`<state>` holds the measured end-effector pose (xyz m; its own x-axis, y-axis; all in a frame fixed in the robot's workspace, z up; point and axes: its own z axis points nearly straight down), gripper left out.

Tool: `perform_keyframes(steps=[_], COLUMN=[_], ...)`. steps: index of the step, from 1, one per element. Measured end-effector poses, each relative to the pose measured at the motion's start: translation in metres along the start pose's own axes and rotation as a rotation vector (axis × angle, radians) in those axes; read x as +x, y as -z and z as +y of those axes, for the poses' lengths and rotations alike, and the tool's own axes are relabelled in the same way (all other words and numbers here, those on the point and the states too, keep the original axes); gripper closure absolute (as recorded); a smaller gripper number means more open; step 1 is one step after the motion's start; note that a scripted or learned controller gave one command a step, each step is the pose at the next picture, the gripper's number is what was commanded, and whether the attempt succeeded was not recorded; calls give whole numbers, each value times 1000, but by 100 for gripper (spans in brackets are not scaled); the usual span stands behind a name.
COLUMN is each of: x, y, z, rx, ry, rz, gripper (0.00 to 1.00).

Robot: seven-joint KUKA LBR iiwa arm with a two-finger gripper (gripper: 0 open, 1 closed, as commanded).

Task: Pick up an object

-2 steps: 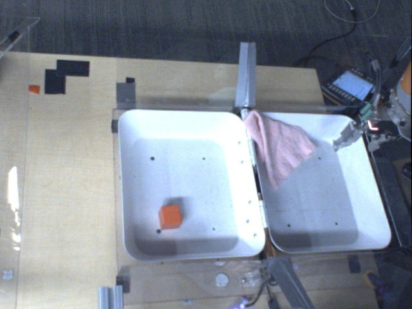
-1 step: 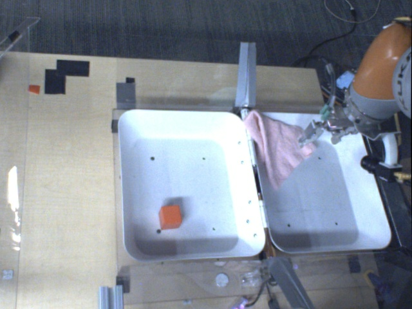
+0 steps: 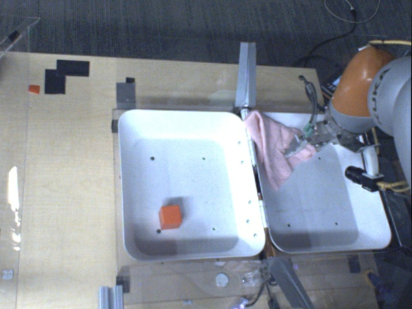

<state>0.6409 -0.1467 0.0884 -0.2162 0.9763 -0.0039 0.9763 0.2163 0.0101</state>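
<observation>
A pink cloth (image 3: 273,148) lies in the right bin (image 3: 335,230), bunched against its upper left corner and partly draped on the divider between the bins. My gripper (image 3: 301,147) sits at the cloth's right edge, reaching in from the right, shut on a pulled-up fold of the fabric. An orange block (image 3: 170,217) rests in the lower left part of the left bin (image 3: 193,140), far from the gripper.
The arm's orange band (image 3: 357,85) and grey wrist hang over the right bin's upper right corner. A grey metal post (image 3: 246,76) stands behind the bins. Black markers (image 3: 63,74) and a small orange tag (image 3: 34,89) lie on the bench at far left.
</observation>
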Motion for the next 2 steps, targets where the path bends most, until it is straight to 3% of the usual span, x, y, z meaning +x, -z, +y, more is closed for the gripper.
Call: perform_keyframes(steps=[1,2], x=[8,9], y=[0,0], z=[29,33], rx=[15,3], ry=[172,-59], rz=[0,2], gripper=[0,0])
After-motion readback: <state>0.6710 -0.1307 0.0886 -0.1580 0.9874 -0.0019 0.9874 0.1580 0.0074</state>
